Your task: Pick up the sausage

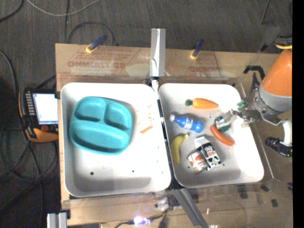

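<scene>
The sausage (223,136), a short red-orange piece, lies slanted in the right bin (247,175) near its right wall. My gripper (223,122) hangs right above the sausage's upper left end, reaching in from the right under the arm's orange band. From this view I cannot say whether it touches the sausage. Nothing looks lifted off the bin floor.
In the right bin also lie a carrot (203,103), a blue bottle (187,123), a yellow banana (177,147) and a white printed carton (204,156). The left bin (95,179) bears a teal divided plate (101,124) and a small orange scrap (146,128).
</scene>
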{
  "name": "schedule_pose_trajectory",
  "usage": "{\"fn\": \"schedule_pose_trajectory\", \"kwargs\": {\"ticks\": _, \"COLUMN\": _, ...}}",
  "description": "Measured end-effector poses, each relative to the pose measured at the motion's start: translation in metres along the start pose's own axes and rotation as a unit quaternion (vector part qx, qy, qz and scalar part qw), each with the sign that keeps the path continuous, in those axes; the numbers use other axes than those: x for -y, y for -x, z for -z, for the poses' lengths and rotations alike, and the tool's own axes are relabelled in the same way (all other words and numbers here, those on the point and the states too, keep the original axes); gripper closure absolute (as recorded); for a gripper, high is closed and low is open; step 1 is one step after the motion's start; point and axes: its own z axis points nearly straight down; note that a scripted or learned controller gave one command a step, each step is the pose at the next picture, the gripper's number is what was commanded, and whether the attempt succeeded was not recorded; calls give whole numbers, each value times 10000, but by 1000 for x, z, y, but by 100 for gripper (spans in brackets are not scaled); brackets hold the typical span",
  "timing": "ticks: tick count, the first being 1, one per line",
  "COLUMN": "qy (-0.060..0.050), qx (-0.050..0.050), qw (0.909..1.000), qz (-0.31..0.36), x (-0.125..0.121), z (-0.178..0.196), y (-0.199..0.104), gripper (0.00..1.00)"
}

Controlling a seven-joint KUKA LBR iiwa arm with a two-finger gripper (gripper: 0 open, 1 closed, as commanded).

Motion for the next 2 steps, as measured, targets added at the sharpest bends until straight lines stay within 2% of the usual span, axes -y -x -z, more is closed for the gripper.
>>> {"fn": "schedule_pose_trajectory", "kwargs": {"ticks": 1, "qy": 4, "qx": 8, "qw": 9983, "qz": 580, "x": -7, "z": 5, "y": 0, "gripper": 0}}
{"fn": "schedule_pose_trajectory", "kwargs": {"ticks": 2, "qy": 36, "qx": -38, "qw": 9983, "qz": 588, "x": 5, "z": -58, "y": -8, "gripper": 0}}
